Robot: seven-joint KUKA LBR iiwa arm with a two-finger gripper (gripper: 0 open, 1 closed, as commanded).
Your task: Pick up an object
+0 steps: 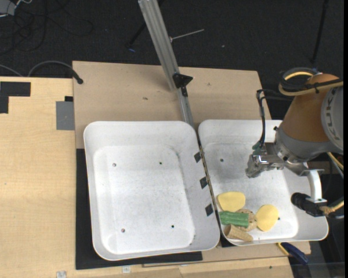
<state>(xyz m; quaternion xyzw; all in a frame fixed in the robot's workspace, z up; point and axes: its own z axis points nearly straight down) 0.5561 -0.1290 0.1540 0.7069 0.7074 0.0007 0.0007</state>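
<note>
Over the right bin (313, 231) your gripper (256, 168) hangs near the middle, and nothing sits in it. You cannot tell from this high view how wide it stands. Look toward six o'clock from it: a small pile lies in the near corner. One yellow piece (231, 201) is closest, a bit toward seven o'clock. A second yellow piece (267, 217) lies farther down. Between them the green block (234, 218) stretches from nine to three o'clock, touching a tan piece (241, 232).
</note>
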